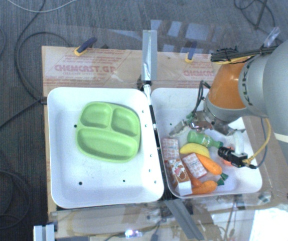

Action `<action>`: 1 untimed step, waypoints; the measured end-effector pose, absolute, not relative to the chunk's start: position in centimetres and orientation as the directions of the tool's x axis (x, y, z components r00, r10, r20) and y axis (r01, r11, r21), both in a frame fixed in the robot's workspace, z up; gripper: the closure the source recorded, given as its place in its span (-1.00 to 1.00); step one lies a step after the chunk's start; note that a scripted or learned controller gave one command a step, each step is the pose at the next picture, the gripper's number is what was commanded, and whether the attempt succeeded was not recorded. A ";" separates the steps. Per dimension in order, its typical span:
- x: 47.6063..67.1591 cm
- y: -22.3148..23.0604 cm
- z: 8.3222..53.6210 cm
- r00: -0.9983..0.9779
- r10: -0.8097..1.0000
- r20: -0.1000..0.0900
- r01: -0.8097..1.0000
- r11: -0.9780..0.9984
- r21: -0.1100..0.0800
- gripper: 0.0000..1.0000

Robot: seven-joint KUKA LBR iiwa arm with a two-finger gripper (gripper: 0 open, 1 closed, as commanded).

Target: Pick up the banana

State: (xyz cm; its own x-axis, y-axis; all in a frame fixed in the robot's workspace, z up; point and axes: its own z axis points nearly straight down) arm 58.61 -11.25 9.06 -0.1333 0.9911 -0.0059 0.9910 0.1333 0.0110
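Looking at the gripper (pixel 200 126), we find it low in the right bin (pixel 171 102), just above a green bottle (pixel 204 139), and we cannot tell its state. We see the banana (pixel 195 149) lying just below that bottle, beside carrots (pixel 210 165) and small cartons (pixel 176 167). A green divided tray (pixel 109 132) sits in the left bin (pixel 63 185).

Yellow banana (pixel 194 149), curved, laid flat in the right bin, near side, crowded among other items
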 end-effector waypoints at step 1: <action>53.8 -11.5 9.1 -0.192 0.981 -0.008 0.981 0.192 0.017 -1.00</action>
State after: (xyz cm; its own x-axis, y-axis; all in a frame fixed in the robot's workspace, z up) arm 53.79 -11.45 9.11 -0.1921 0.9813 -0.0082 0.9812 0.1922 0.0170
